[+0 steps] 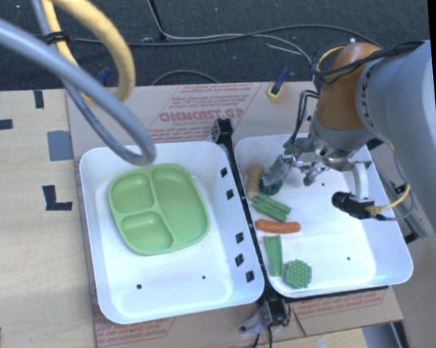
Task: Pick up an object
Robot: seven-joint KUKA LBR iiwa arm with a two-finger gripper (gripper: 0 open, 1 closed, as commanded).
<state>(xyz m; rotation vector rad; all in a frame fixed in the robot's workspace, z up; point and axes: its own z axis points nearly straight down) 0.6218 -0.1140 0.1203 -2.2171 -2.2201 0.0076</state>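
Whether the jaws are open or closed cannot be told: the gripper (276, 173) is small, dark, and blurred against the right bin (362, 263). It hangs just above a green piece (271, 206), its tip overlapping a tan object (253, 176) whose shape is unclear.

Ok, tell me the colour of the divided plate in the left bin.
Light green. The divided plate shows plainly in the camera view, lying in the left bin.

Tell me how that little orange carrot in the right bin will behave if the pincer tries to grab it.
The carrot looks slim and rounded, so it will likely roll aside when nudged. Its smooth look suggests it may slip between narrow fingers. It seems small and probably light, lying flat on the right bin floor.
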